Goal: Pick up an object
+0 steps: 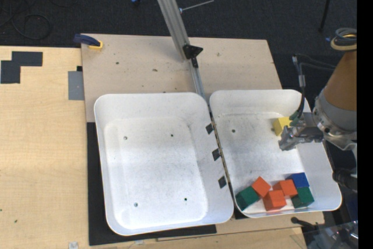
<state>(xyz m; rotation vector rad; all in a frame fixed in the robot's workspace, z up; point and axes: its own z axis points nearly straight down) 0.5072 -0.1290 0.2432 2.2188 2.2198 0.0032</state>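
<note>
My gripper hangs over the right side of the right bin, its metal fingers pointing down and left. A yellow block lies just up and left of the fingertips, touching or nearly touching them. At the bin's front right lies a cluster of blocks: three orange ones, a blue one and two green ones. I see nothing clearly held between the fingers.
The left bin sits beside the right one, with black clips along the shared rim. A slanted aluminium bar rises behind the bins. The arm's orange band fills the right edge.
</note>
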